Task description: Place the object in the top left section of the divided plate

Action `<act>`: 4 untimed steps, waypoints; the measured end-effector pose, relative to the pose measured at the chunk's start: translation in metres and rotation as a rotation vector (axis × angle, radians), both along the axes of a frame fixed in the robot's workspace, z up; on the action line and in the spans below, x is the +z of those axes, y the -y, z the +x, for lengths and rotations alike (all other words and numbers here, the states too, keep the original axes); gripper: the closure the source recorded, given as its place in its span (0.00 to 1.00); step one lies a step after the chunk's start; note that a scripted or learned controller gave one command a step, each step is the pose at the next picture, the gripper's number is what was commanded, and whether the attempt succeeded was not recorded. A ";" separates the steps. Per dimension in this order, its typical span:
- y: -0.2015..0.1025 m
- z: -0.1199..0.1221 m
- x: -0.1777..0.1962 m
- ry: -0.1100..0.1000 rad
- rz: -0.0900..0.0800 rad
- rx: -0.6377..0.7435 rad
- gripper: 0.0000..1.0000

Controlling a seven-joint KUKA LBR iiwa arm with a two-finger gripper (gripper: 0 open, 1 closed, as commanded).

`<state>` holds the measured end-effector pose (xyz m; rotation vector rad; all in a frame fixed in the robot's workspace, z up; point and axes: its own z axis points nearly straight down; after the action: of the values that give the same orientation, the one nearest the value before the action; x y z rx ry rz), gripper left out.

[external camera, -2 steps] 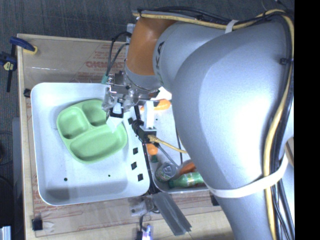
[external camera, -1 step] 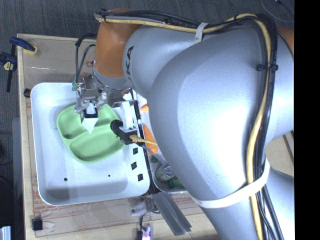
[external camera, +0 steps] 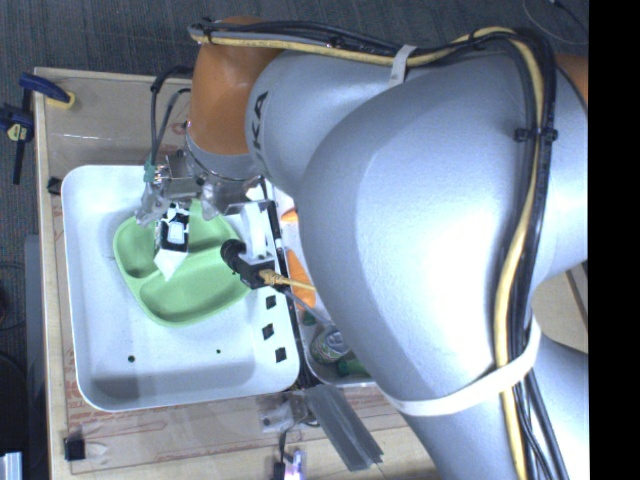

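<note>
A light green divided plate (external camera: 190, 288) lies in the left white bin (external camera: 150, 378), toward its upper middle. My gripper (external camera: 175, 226) hangs over the plate's upper left part, with the orange-banded wrist directly above it. A small white object (external camera: 168, 262) shows just below the gripper's tip, against the plate's upper left section. Whether it rests on the plate or is gripped cannot be told. The arm's bulk hides the plate's right rim.
The grey arm covers most of the right bin. An orange item (external camera: 302, 290), a round metal can (external camera: 328, 346) and something green (external camera: 350, 366) peek out beside the divider. Blue clamps (external camera: 45, 89) sit at the bench's upper left corner.
</note>
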<state>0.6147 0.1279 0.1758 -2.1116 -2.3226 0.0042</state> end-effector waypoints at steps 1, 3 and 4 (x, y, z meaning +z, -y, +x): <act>-0.001 0.000 0.009 -0.003 0.000 0.007 1.00; 0.103 0.010 0.015 0.001 0.000 0.006 1.00; 0.122 0.027 0.016 0.003 0.001 0.075 1.00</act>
<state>0.6420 0.0059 0.1919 -2.0241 -2.4020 0.0000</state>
